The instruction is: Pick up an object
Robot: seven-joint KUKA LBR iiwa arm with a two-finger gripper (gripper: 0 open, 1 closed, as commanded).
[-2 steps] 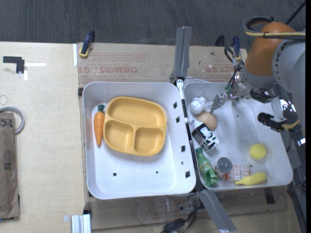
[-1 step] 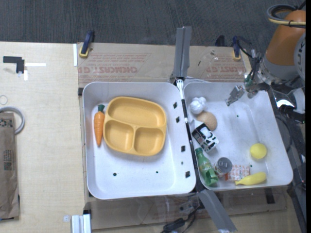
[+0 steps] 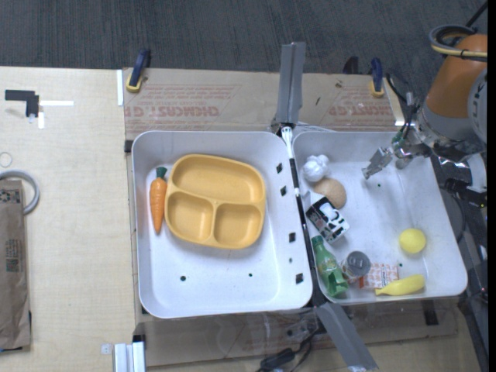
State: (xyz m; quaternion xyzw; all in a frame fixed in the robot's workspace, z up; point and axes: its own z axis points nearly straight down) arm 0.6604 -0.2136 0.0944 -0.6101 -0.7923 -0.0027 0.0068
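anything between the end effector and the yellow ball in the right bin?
Nothing visible. The end effector is over the upper part of the right bin; the yellow ball lies below it in the view, with bare bin floor between. The other items cluster along the bin's left and bottom.

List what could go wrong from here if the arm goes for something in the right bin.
1. The claw hangs over bare floor near the right bin back wall, away from every item, so closing here would likely grab nothing.
2. The green bottle, can and black-and-white toy crowd the divider; a grasp there may catch a neighbour or the wall.
3. The yellow ball lies free and could roll away when touched.
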